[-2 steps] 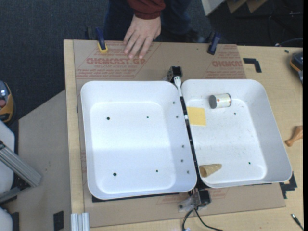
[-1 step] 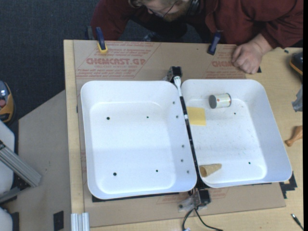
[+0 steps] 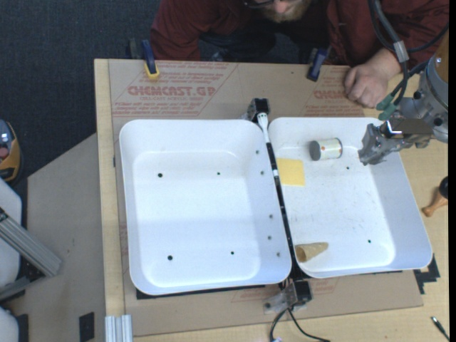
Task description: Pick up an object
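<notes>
The right bin (image 3: 399,219) holds three objects. A small cylinder (image 3: 325,149) with a grey cap and pale body lies on its side near the bin's far edge. A flat yellow square (image 3: 291,172) rests by the left wall. A tan wedge-shaped piece (image 3: 311,251) lies at the near edge. My gripper (image 3: 371,152) hangs over the far right part of this bin, to the right of the cylinder and apart from it. Nothing shows between its fingers.
The left bin (image 3: 142,148) sits beside the right one on a brown board. A person leans over the far edge, one hand (image 3: 369,84) resting on the board just behind the right bin. Clamps (image 3: 150,68) hold the board's far edge. Cables run to the arm.
</notes>
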Available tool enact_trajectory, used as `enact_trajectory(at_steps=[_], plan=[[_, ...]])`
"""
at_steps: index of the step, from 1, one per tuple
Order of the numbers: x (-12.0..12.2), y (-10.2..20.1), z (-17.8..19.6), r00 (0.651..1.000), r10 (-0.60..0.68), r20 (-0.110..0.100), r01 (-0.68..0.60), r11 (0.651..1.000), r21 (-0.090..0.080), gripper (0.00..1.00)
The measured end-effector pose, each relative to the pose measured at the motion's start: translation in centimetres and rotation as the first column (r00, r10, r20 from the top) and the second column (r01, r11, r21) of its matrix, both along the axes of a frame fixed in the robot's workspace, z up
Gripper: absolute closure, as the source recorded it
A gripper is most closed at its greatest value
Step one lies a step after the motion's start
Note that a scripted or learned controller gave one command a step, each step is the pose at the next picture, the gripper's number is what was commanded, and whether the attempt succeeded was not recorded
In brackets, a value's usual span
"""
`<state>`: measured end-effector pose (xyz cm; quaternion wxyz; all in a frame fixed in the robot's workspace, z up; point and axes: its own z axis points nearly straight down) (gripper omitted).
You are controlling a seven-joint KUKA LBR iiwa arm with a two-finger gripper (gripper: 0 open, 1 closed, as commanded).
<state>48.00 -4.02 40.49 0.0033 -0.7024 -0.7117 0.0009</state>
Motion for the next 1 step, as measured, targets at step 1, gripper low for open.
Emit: enact_trajectory(at_steps=[1], plan=[[0.41,4.84,13.73,1.0,-0.006,0.022,0.006,1.0,-0.003,1.0]])
